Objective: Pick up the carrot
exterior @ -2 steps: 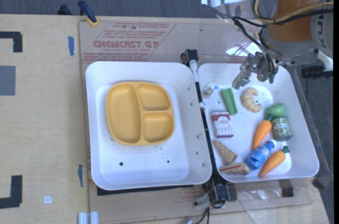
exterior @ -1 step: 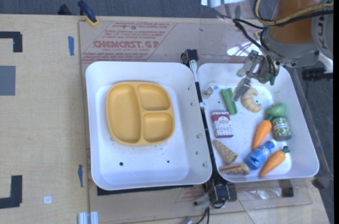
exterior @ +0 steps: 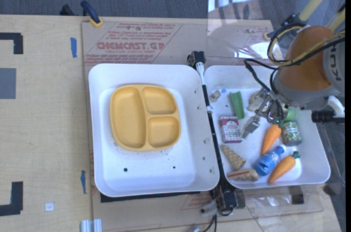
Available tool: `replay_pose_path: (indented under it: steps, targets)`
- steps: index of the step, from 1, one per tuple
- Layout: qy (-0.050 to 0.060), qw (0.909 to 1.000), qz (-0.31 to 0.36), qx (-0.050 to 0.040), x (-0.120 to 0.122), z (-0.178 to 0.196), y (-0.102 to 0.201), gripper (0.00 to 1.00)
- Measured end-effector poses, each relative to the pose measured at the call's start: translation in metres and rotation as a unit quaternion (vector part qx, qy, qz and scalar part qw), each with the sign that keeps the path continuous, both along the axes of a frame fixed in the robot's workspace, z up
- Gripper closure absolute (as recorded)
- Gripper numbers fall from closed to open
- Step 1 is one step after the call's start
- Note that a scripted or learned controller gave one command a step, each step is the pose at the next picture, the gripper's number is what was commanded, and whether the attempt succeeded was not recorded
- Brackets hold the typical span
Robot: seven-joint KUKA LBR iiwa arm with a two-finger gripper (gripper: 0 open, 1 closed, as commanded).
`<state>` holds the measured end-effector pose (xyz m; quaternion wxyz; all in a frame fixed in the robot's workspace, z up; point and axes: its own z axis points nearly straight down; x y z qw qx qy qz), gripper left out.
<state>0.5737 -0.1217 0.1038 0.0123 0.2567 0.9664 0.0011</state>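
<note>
near front edge of right bin [exterior: 318, 173], carrot [exterior: 283, 168] lies beside blue bottle [exterior: 270, 160]; second carrot [exterior: 270, 139] just under gripper [exterior: 256, 116], fingers apart, holding nothing, likely lining up grasp.

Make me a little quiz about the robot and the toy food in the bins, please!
1. True or false: the yellow plate lies in the left bin.
2. How many carrots lie in the right bin? A) one B) two C) four
3. Which thing lies between the two carrots, one and the other?

Key:
1. True.
2. B, two.
3. The blue bottle. The gripper hangs above the right bin, close to the upper carrot.
</note>
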Motion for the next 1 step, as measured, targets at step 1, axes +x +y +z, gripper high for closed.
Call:
replay_pose_path:
  steps: [1]
  targets:
    - [0.006,0.9999,0.012,-0.0003,-0.0611,-0.0134,-0.0379,0.0]
